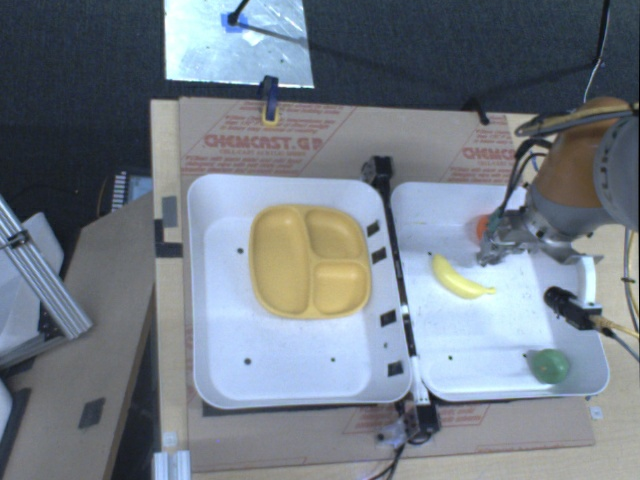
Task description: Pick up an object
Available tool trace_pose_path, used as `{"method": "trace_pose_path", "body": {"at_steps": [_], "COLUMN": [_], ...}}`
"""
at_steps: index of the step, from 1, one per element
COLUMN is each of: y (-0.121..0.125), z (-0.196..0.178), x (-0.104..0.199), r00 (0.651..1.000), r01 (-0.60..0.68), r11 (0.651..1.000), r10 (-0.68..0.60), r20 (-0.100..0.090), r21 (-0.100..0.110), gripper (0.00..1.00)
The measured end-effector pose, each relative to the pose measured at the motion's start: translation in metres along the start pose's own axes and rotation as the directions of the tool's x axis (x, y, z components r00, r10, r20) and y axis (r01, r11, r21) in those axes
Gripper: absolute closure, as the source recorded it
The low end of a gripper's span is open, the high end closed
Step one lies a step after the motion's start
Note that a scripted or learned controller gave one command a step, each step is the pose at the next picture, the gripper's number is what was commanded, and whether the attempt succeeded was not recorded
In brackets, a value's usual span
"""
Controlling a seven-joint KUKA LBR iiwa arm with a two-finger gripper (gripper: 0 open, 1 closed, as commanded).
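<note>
arm [585, 173]: the grey arm with its orange band reached in from 3 o'clock and hung over the right bin; its upper part was cut off by the frame edge.
gripper [492, 253]: it pointed down into the right bin at about the bin's 11 o'clock, just beside the banana's upper end; whether it touched the fruit could not be told.
grip state: the tool's tip was small and blurred against the white floor, so how far it stood open, and whether it had hold of anything, could not be told.
banana [460, 279]: the yellow banana lay flat on the floor of the right bin, near its middle, its length running from 10 o'clock to 4 o'clock.
orange object [482, 225]: a small orange thing sat at the gripper's 11 o'clock, mostly hidden behind the wrist; its shape could not be made out.
green ball [548, 366]: a round green object rested in the right bin's 5 o'clock corner, well apart from the banana.
right bin [470, 363]: its 3 o'clock wall was partly covered by the arm and a black fitting.
left bin [225, 368]: it held a yellow divided tray [308, 260], three compartments, lying slightly above the bin's middle.
bench [260, 138]: a brown printed board lay under both bins.
</note>
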State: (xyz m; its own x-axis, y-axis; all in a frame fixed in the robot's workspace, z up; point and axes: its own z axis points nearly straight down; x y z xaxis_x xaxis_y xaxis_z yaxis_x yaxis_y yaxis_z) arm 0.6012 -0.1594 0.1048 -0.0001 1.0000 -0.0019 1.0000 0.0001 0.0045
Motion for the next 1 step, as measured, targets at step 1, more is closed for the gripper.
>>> {"method": "trace_pose_path", "body": {"at_steps": [1], "y": [0.0011], "z": [-0.0436], "x": [-0.0030], "r00": [1.000], "r01": [0.000], "r11": [1.000], "r10": [0.000], "r20": [0.000], "r21": [-0.001], "gripper": [1.00]}}
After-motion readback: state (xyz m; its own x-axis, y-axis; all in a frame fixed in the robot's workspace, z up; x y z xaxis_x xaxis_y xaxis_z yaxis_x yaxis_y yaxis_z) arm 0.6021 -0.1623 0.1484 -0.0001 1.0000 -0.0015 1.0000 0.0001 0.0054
